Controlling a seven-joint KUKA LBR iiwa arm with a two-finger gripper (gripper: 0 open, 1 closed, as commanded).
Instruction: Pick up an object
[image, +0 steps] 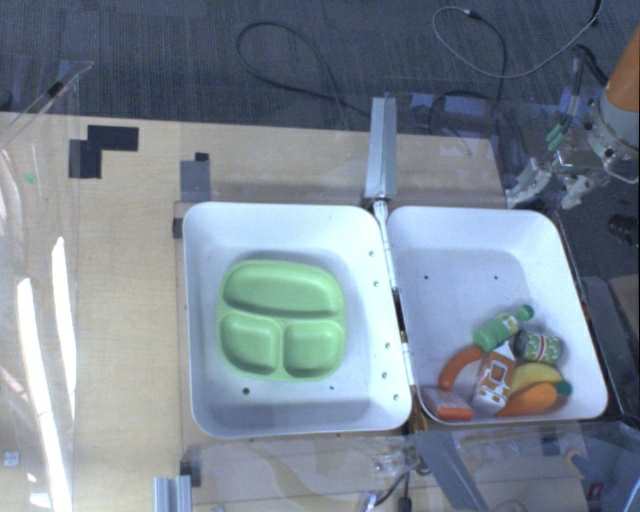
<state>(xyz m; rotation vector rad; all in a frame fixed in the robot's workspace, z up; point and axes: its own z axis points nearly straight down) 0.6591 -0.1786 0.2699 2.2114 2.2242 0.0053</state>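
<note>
Pre-grasp: gripper (556, 180) hovers past right bin (470, 250) at 1 o'clock, finger state indiscernible; next, descend toward toy pile (510, 372) at bin's 5 o'clock.

Arm at upper right, claw (555, 185) hanging, fingers apart.

- The arm (622, 105) enters at the top right corner, cut off by the frame edge.
- An orange band (624, 85) sits above a pale grey wrist section.
- The gripper (548, 183) is light metallic grey, small and blurred, its parts hard to make out.
- Thin dark cables run alongside the wrist.
</note>
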